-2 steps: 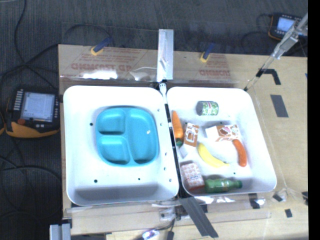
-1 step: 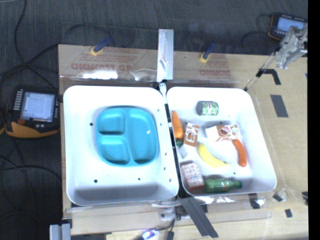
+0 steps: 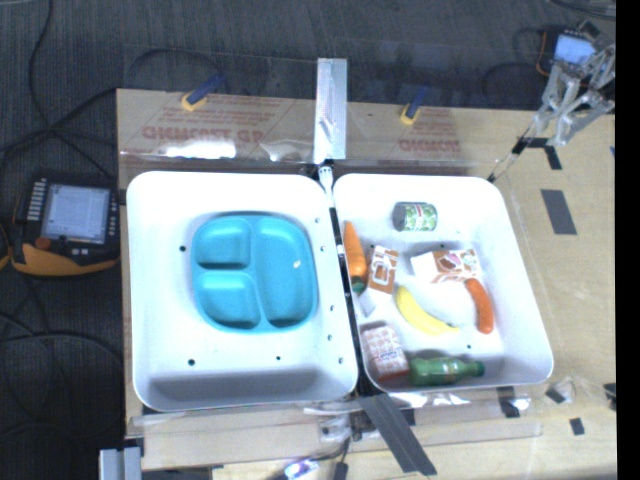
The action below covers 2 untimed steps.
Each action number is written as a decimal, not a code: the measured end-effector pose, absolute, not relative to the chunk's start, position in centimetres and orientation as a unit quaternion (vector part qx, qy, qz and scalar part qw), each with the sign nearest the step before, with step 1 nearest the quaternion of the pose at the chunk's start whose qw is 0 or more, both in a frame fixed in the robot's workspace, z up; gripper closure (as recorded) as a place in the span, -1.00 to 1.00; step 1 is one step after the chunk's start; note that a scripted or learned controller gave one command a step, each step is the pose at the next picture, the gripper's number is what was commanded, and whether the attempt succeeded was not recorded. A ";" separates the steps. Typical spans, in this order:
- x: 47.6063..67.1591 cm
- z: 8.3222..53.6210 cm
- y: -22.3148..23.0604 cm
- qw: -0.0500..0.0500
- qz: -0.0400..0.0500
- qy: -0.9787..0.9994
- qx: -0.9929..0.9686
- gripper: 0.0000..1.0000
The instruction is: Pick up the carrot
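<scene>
At the top right, well beyond both bins, your gripper (image 3: 562, 103) hangs over the bench; you cannot tell how far open it is or whether it has hold of anything. Nearest it, the right bin (image 3: 522, 278) holds a can (image 3: 414, 216), a banana (image 3: 425, 313) and a bottle (image 3: 445, 370). Your carrot (image 3: 354, 251) lies along that bin's left wall, tip away from you. A blue tray (image 3: 252, 273) sits in the left bin (image 3: 145, 298).
</scene>
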State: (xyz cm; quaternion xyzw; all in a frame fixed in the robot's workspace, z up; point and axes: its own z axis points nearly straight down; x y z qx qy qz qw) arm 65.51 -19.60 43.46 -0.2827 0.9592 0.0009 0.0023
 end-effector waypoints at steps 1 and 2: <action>67.0 43.5 -22.2 0.003 0.000 0.914 -0.405 1.00; 67.0 43.4 -22.2 0.003 0.001 0.821 -0.572 1.00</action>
